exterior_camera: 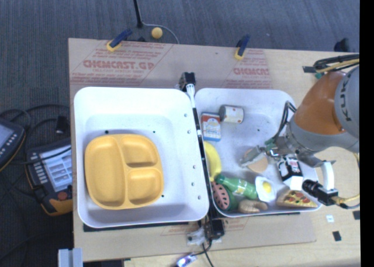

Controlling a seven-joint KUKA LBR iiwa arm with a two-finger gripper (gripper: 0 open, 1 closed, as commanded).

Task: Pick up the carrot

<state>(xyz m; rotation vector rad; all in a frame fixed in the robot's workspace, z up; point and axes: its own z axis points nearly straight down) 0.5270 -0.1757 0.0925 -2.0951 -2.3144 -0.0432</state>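
Two white bins (175,99), one yellow tray (123,169); hand (257,156) grip unclear.

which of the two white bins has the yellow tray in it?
The left white bin: it holds the yellow compartment tray. The right white bin holds the toy foods, including a green bottle and a fried egg.

On my counter (117,64), red print ran across the brown sheet: near the left clamp I read "CHEMCAST GP", faint and partly worn. The same red wording repeated near the right clamp, too blurred to read fully.
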